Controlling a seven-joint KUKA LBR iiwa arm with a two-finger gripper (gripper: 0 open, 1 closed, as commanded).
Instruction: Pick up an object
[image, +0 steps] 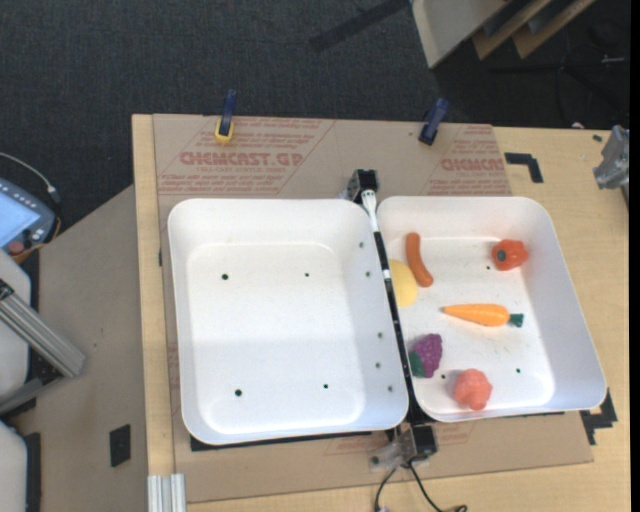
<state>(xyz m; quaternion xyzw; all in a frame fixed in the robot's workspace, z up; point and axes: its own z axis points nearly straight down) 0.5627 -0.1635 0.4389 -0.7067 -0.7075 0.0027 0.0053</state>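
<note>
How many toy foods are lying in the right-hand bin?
6. A sausage and a yellow piece near the left wall, a tomato at the back right, a carrot mid-bin, purple grapes and a pink piece at the front.

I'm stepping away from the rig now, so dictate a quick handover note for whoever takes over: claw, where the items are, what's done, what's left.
Claw: cannot be judged from the camera view.
Items: all in the right bin. Sausage and yellow piece near the divider; tomato at the far right; carrot in the middle; purple grapes and pink-red piece near the front.
Left bin: no items in it.
Done: nothing lifted.
Left: pick up one object.
</note>
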